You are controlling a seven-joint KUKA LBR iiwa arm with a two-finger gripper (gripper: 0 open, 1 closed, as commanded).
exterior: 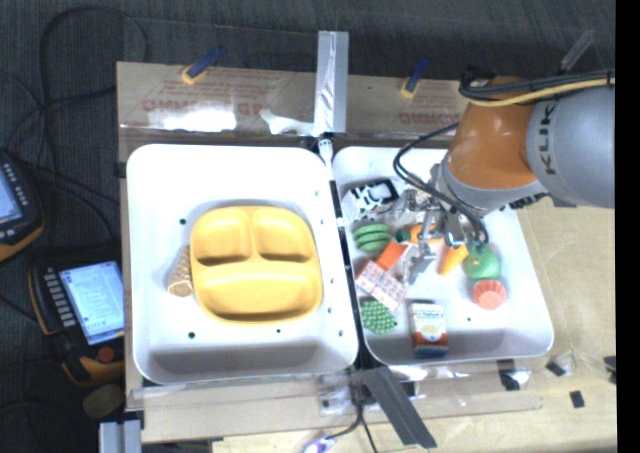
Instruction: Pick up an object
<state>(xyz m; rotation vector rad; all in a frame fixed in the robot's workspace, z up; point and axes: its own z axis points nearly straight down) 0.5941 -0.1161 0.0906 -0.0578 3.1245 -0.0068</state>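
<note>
Right now the gripper hangs low over the right bin, among the toy clutter in its upper middle. Finger state: cannot tell, too much overlap. Carrot lies just beside it, down and to the right; green ball and orange cup a bit farther right. Green striped piece sits to its left, juice carton well below near the front wall. Left bin holds a yellow divided tray with a cone touching its left edge.
</note>
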